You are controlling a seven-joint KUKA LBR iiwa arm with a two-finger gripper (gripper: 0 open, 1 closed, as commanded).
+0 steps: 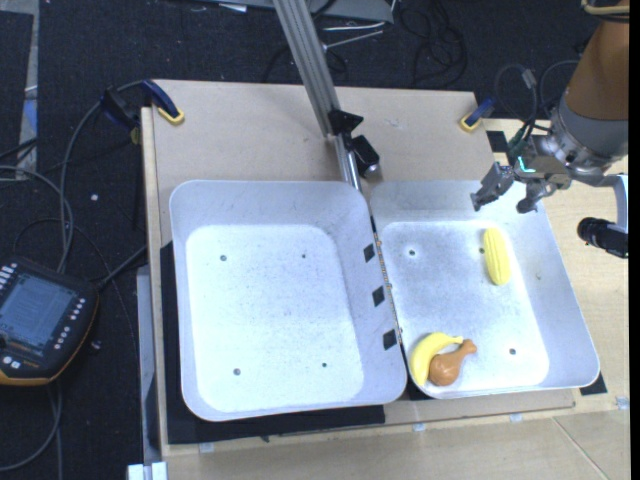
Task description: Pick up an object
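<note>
Corn lies in the right bin, in its upper right part, long axis running roughly up-down in the view, resting flat on the bin floor. Gripper sits above and slightly right of the corn, over the bin's far rim, not touching it. Jaws spread apart, two dark fingers visible with a clear gap between them and nothing in that gap. Arm comes in from the right, grey wrist with orange section above it. Banana lies near the front edge of the same bin, curved, with a drumstick just beside it and touching or overlapping it on the right side; exact contact hard to tell. Both are well apart from the corn. Left bin adjoins the right bin along the middle seam, white floor with speckling and a few small dark holes. Both bins rest on a tan bench. Metal pole slants from the top of the view down to the seam between bins. Yellow clamps sit at the bench's far corners. Pendant lies on the dark floor at left, cables around it.
</note>
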